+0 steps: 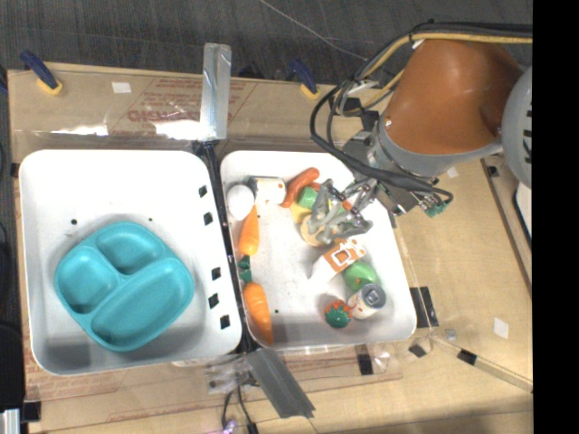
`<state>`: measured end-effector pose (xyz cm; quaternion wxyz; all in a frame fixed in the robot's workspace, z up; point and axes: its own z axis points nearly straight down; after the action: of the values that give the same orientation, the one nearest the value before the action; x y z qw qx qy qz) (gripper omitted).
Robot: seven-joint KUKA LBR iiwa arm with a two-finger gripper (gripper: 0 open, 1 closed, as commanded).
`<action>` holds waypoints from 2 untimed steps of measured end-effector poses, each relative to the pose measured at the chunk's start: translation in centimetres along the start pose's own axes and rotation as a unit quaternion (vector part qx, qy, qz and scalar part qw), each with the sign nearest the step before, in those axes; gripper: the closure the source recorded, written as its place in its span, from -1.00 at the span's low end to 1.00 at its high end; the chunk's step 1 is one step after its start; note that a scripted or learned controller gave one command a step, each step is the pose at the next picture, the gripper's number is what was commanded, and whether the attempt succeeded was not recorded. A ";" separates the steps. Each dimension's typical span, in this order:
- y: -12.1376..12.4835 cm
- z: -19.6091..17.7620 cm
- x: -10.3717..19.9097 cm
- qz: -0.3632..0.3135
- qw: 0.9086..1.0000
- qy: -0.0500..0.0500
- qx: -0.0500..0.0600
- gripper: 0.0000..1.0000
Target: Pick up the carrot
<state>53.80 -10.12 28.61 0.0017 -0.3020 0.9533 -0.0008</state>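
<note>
Gripper (342, 208) hung low over the right bin (398, 269), its fingers too jumbled to read, because the carrot (249, 231) lay by that bin's left wall, not yet touched.

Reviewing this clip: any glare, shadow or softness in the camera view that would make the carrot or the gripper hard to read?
Camera view: glare on the plastic sheet behind the bins; soft shadow under the teal plate; the overall image is slightly soft, so the gripper blends into the toy clutter; the carrot by the divider reads clearly.
</note>
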 end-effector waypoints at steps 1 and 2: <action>0.3 -1.3 -7.9 -0.191 0.982 -0.001 -0.001 1.00; -4.3 -5.9 -10.4 -0.136 0.991 -0.001 0.001 1.00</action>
<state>64.80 -7.64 34.54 0.0029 -0.4293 0.9032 -0.0017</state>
